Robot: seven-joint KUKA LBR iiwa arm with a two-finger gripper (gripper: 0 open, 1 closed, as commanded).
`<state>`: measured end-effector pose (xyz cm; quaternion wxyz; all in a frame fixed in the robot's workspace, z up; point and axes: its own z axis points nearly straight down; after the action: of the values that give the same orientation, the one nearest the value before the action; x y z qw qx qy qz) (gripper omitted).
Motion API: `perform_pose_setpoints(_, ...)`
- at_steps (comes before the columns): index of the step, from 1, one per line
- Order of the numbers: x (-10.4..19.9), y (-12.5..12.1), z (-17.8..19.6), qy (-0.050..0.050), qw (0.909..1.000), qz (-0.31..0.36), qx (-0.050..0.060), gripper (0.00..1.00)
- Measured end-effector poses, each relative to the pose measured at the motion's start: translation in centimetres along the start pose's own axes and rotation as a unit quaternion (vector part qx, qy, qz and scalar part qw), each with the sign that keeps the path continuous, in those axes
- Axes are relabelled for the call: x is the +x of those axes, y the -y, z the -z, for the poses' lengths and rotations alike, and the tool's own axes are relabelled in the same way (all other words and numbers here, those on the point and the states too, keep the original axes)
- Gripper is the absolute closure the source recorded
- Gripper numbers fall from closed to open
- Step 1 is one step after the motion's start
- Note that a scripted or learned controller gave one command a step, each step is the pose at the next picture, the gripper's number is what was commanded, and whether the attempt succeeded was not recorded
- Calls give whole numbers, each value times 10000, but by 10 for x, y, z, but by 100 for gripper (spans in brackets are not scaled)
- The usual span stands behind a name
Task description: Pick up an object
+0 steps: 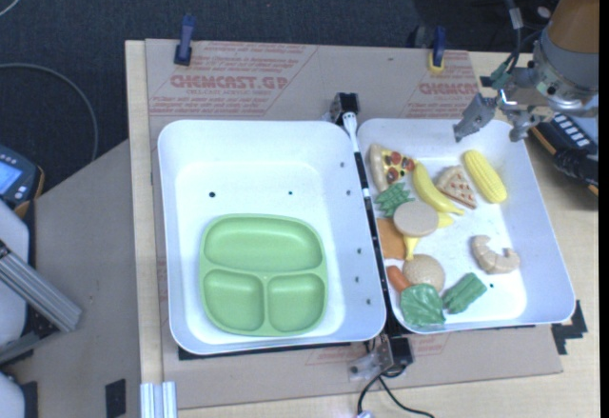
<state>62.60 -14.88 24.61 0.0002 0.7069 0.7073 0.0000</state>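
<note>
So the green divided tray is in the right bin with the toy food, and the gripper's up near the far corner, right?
Not quite. The camera view shows the green divided tray alone in the left bin; the toy food lies in the right bin. The gripper is near that bin's far corner, as you said.

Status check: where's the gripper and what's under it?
Gripper open, holding nothing, over right bin's far rim. Corn cob nearest, untouched. Nothing blocking it.
</note>
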Motion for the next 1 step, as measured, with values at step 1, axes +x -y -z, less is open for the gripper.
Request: perform_pose_setpoints(1, 5, 58, -168, -25, 10000, -17, 72, 0)
